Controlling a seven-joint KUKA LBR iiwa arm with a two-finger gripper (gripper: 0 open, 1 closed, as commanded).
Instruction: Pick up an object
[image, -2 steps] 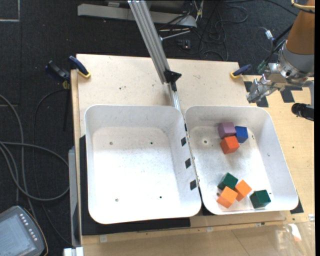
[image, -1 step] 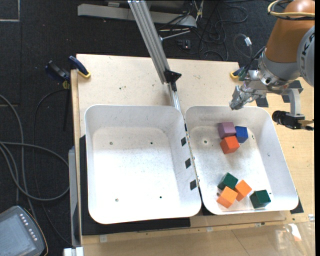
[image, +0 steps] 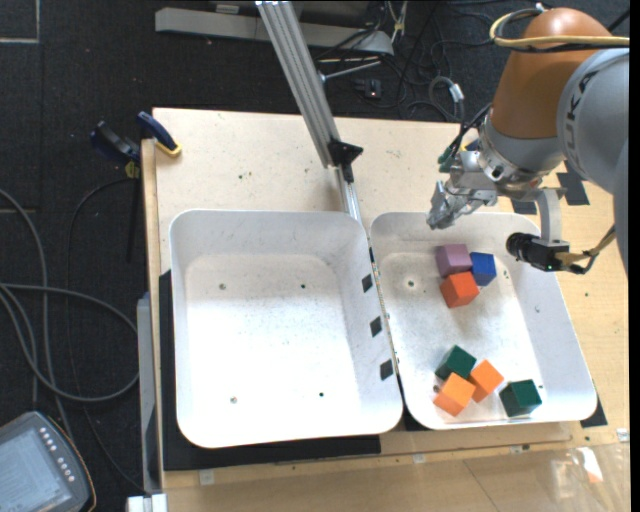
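Note:
The right bin (image: 560, 330) holds several small blocks. A pink block (image: 452, 258), a blue block (image: 483, 267) and a red-orange block (image: 460, 289) cluster near its far end. At its near end lie a dark green block (image: 458, 361), two orange blocks (image: 454, 393) (image: 487, 377) and another green block (image: 520, 397). My gripper (image: 443, 215) hangs over the bin's far rim, just above and left of the pink block, with nothing visible between its fingers.
The left bin (image: 200, 250) sits beside the right one. A slanted metal pole (image: 305, 80) crosses the bench top and ends at a black clamp (image: 345, 155) behind the bins. A blue and yellow clamp (image: 140, 135) lies at the bench's far left corner.

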